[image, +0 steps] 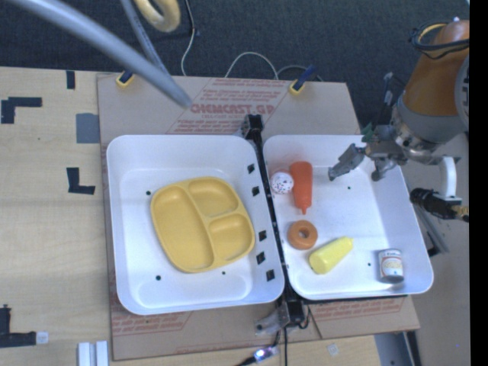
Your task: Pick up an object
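Resting nearest in the right bin (427,277) are a small labelled can (391,266), its print unreadable, a yellow block (331,255) and an orange ring (303,235). Farther back lie a red bottle (303,185) and a white ball (281,182). Beyond, the fingers (339,168) are spread wide over the bin floor, gripping nothing. The cardboard (229,109) on the bench reads "CHEMCAST".

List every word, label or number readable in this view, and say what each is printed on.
"CHEMCAST GP", in red, roughly as it reads, on the brown board under the bins.
Smaller red print above and below that line on the board: too blurred to read.
Label on the small can in the right bin: too small to read.
Markings on the white ball: not legible as text.
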`<state>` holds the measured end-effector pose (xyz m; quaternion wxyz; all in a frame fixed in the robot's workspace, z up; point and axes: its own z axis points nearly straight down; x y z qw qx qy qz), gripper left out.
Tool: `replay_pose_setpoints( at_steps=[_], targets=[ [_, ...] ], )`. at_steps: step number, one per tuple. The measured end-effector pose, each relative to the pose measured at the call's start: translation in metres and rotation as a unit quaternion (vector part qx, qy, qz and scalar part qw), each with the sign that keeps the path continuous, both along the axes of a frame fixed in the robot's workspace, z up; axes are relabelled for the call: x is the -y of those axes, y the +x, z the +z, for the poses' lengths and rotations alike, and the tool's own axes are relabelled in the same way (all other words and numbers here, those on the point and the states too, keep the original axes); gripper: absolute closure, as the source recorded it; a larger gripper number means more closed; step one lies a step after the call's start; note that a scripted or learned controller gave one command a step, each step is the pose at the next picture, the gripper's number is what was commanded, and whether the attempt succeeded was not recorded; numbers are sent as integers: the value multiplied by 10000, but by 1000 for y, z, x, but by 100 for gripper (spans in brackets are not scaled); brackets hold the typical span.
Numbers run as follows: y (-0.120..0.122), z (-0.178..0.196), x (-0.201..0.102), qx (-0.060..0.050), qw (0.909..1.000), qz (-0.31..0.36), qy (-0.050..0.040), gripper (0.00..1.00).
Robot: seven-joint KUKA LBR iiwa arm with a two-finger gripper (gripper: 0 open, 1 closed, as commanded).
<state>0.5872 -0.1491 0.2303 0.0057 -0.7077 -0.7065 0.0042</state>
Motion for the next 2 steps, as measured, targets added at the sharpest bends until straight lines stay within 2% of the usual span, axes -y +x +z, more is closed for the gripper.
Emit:
replay_pose_setpoints(
  at_steps=[1,2],
  targets=[
    [3,7,0,62,10000,16,-10,0],
    [3,-57,-5,37,10000,16,-8,0]
  ],
)
